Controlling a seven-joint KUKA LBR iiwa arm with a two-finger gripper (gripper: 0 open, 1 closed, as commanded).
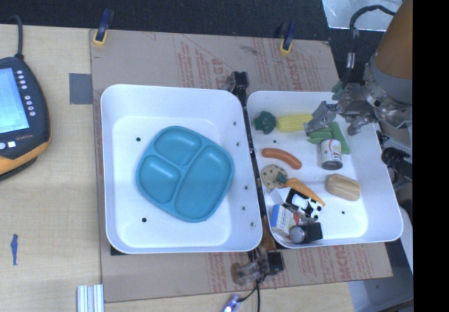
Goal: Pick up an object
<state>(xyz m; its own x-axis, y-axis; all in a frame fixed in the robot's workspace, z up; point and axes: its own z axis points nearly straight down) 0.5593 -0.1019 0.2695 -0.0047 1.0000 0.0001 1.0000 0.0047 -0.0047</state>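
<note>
My gripper [324, 123] is over the right bin [379, 233], fingers spread, nothing between them, just above the green-capped can [331, 151]. Left of that can: corn cob [295, 122] and broccoli [264, 121]. Bread roll [342, 187] sits below-right of it.

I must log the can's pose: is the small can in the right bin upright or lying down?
Lying down. The can shows its long side, with one round end toward the camera, just below the gripper.
</note>
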